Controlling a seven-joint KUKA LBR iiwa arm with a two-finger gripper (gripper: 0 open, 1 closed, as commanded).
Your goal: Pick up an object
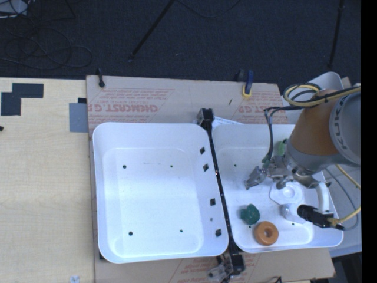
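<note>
In the right bin (238,152), a small dark green lump (250,213) lies near the front. An orange ring-shaped piece (266,233) sits just in front of it and to the right, close to the front wall. My gripper (257,178) hangs low over the middle of the right bin, behind the green lump and apart from it. The grey arm with its orange band (312,135) reaches in from the right. I see nothing held in the gripper.
The left bin (103,158) stands beside the right one, with a black divider strip (213,181) between them. Both rest on cardboard (147,102) over a pale wooden bench. A blue clamp (248,82) sits on the cardboard's back edge.
</note>
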